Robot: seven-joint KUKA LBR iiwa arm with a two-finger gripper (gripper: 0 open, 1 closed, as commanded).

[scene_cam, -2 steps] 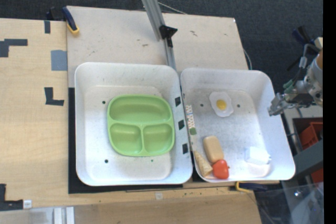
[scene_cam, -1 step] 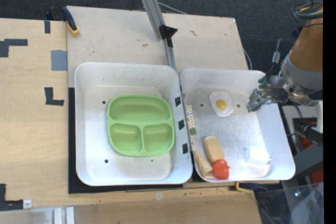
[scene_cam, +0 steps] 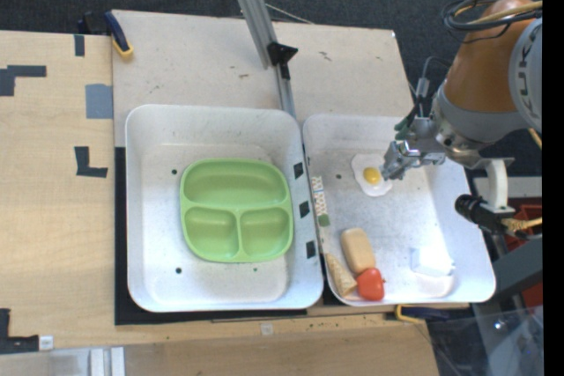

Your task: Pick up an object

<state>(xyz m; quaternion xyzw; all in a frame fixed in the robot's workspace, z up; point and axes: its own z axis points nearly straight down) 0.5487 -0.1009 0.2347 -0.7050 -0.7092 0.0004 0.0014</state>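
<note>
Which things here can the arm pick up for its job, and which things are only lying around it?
For the job: gripper; fried egg toy beside it; bread roll; red tomato; all in the right bin.

Just there: green divided plate in the left bin; yellow clamp on the bench.

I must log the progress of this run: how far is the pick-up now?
Done: the tool has reached the right bin, just beside the toy fried egg. In hand: nothing can be seen held; the egg lies flat on the bin floor. Left: grasping and lifting an object. The bread roll and tomato lie untouched near the front, and the green divided plate sits in the left bin.
</note>
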